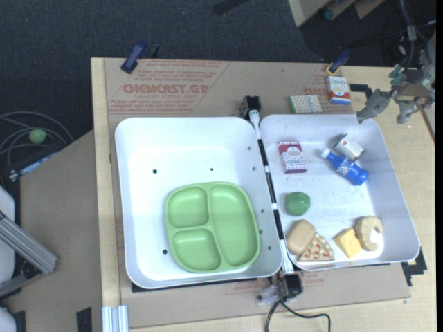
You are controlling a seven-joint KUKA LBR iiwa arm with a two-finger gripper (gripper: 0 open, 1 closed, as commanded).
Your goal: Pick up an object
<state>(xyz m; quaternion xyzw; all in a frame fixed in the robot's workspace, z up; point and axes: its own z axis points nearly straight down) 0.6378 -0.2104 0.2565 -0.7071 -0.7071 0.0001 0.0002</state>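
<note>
The right bin (394,185) holds a red and white carton (292,156), a blue bottle with a white cap (346,162), a green ball (297,203), a bread roll (300,234), a pizza slice (318,249), a cheese wedge (347,243) and a pale bagel (369,231). My gripper (386,111) hangs over that bin's far right corner, up and to the right of the blue bottle. Its two fingers are spread apart, open, with nothing between them.
In the left bin (138,185) lies a green divided plate (210,225). Two small boxes (305,104) (338,88) rest on the board behind the right bin. Blue clamps (133,57) (338,62) grip the board's far edge.
</note>
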